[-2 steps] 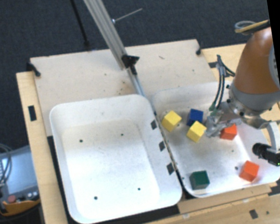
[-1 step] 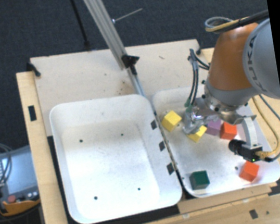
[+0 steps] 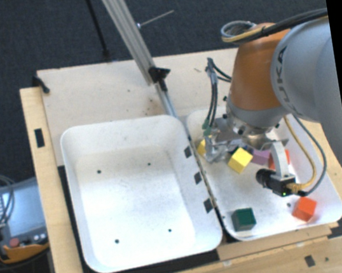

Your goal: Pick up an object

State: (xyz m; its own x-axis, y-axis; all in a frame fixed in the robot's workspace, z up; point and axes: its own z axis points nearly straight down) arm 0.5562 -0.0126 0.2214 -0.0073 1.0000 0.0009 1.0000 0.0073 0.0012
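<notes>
The left bin [image 3: 134, 190] sits bare white beside its neighbour. Across the shared rim, the right bin [image 3: 327, 207] holds everything: a green block [image 3: 243, 219] near the front edge, a yellow block [image 3: 240, 160] tilted just under the wrist, a purple piece [image 3: 261, 157] touching it, and an orange block [image 3: 305, 208] at the front right corner. The gripper [image 3: 216, 148] hangs low by the dividing rim, the yellow block just to its right and slightly forward. Whether it grips anything I cannot tell; the wrist hides that. The yellow block looks the nearest candidate.
</notes>
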